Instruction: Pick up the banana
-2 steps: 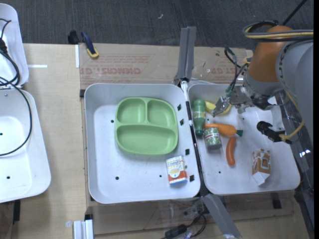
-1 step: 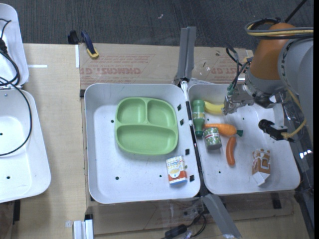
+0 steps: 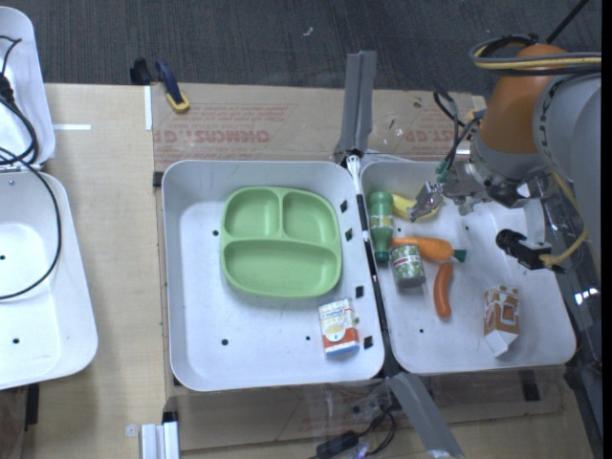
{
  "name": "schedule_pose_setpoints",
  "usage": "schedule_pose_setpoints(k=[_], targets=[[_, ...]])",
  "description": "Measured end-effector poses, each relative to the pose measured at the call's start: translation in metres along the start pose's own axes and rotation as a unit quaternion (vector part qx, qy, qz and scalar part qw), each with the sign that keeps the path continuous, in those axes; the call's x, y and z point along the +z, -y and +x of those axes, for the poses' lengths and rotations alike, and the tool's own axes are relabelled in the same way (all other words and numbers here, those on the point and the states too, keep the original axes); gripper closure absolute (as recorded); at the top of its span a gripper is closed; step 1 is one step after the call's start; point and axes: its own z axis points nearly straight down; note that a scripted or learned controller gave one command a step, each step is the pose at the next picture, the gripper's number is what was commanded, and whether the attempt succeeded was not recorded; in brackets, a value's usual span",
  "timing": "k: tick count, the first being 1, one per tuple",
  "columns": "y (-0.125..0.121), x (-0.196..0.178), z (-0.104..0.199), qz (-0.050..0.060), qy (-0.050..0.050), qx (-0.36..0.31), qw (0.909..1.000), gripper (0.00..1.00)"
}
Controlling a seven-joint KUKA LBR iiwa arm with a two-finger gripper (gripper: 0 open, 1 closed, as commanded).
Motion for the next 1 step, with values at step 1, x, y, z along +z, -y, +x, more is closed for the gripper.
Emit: schedule_pose_setpoints(k=[1], targets=[[-0.0183,0.0187,0.0037,0.0,-0.001,0.004,1.0,0.0]])
